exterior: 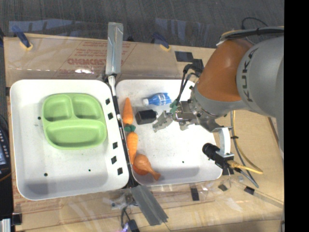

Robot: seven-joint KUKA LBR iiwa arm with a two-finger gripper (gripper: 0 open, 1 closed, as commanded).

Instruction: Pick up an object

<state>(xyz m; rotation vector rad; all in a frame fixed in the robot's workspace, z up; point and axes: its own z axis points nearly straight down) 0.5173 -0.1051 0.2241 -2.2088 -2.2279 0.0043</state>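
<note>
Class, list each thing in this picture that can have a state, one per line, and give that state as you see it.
Green tray: lying flat in the left bin, compartments bare.
Upper carrot: lying along the right bin's left wall.
Lower carrot: lying below it, same wall.
Orange piece: lying near the bin's lower left corner.
Bottle: on its side.
Black block: lying flat.
Claw: above the right bin, beside the block, gripping nothing visible.

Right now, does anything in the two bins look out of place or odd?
Nothing stands out. The green divided plate lies flat in the left bin. In the right bin, two carrots, a drumstick, a black block and a small bottle lie loose.
</note>
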